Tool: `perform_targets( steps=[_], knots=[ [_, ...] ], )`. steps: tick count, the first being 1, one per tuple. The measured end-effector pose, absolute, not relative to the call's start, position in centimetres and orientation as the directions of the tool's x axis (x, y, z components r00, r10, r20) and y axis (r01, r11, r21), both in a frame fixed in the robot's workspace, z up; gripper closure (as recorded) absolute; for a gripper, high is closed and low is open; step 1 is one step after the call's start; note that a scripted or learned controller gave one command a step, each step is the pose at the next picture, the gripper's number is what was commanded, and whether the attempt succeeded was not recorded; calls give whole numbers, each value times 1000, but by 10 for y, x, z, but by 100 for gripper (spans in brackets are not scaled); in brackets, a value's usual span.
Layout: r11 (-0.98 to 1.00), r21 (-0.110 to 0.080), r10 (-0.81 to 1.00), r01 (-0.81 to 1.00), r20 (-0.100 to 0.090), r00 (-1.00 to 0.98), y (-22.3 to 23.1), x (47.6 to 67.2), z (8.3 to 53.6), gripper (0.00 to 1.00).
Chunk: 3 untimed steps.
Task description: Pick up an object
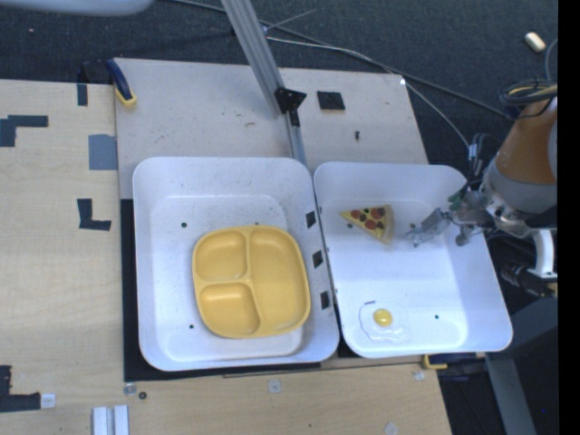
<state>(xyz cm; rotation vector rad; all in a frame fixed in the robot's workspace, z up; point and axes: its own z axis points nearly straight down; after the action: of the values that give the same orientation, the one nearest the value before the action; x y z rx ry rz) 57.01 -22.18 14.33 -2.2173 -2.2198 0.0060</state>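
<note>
Pizza slice [370,219] is the likeliest thing to pick: it lies flat near the back edge of the right bin [471,284], towards that bin's left side, with its point aimed right.

Going left to right: the left bin [154,243] carries a yellow divided plate [251,280], lying flat in the middle and a little towards the front edge. Past the shared wall, the right bin holds the pizza slice at the back and a fried egg [381,321] near the front edge, well apart from the slice. Further right, the gripper [426,230] hangs low over the right bin, just beside the slice, its fingers reaching towards it from the right edge. Nothing sits between the fingers. They are small and dim at this slant, so I cannot tell whether they are spread or pressed together.

The step in hand looks like the approach to the slice. To do it well, the gripper should be centred over the slice, not beside it, with the fingers spread wide enough to straddle its narrow width. The slice is thin and flat, so the tips should come down right to the bin floor before closing, or they will likely slide over the top. Closing across the wider crust end should give a surer hold.
</note>
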Motion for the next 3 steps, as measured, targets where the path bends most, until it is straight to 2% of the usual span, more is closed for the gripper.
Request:
perform_targets(
  steps=[1, 2, 3],
  knots=[
    [1, -5, 1000, 1000, 0, -1, -221, 569, 89, 0],
    [2, -2, 1000, 1000, -1, -2, -221, 570, 102, 100],
    [1, 5, 1000, 1000, -2, -1, -224, 569, 165, 100]
  ],
)
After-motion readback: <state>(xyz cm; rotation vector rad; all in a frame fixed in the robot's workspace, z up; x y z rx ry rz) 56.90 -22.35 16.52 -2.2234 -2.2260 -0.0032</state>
